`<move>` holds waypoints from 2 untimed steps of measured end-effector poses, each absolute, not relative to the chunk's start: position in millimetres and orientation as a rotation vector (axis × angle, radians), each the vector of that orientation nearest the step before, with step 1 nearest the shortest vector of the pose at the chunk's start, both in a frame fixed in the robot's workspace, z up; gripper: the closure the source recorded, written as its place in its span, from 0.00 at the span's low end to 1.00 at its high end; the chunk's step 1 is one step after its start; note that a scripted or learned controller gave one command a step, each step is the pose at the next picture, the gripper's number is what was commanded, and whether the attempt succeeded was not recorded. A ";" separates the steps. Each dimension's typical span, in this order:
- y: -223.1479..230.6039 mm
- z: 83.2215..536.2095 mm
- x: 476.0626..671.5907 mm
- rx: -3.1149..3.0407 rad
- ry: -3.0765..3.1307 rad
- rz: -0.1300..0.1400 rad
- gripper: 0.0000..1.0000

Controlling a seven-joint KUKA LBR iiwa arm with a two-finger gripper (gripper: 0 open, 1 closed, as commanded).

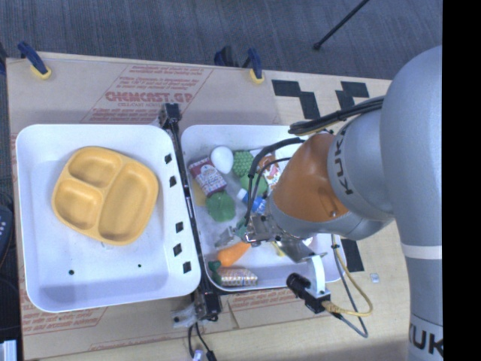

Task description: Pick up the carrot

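At the near edge of the right-hand bin [197, 138], a small corn cob [238, 278] is seen lying against the front wall. Just behind it lies the carrot [234, 253], orange with a green end, resting on the bin floor at a slight tilt. The pincer [255, 238] is lowered just beside the carrot's right end, its metal parts close above it; whether its fingers are spread or closed cannot be told, as they are hidden under the wrist, and the carrot is not seen between them. The orange band of the arm [316, 186] is seen above the pincer, covering much of the bin's right half. Farther back, a green leafy piece [221, 206] is found near the bin's middle, with a red-labelled packet [207, 177] just behind it. A white egg [222, 157] and a green knobbly item [242, 162] are placed side by side near the far wall. In the left-hand bin [30, 224], a yellow divided plate [105, 194] with three compartments is laid flat. Both bins are carried on a cardboard-covered worktop [150, 89], held at its far edge by blue and yellow clamps [34, 61].
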State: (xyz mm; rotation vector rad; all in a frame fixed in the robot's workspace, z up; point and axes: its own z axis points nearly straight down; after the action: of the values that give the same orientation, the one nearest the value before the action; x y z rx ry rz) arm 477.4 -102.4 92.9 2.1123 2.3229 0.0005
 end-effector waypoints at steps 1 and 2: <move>-95.1 91.5 476.4 2.229 2.213 -0.001 0.00; -95.0 101.1 476.5 2.225 2.219 -0.002 1.00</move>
State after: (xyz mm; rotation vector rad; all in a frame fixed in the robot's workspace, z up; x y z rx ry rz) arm 476.5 -95.0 101.1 2.2252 2.2190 -0.0024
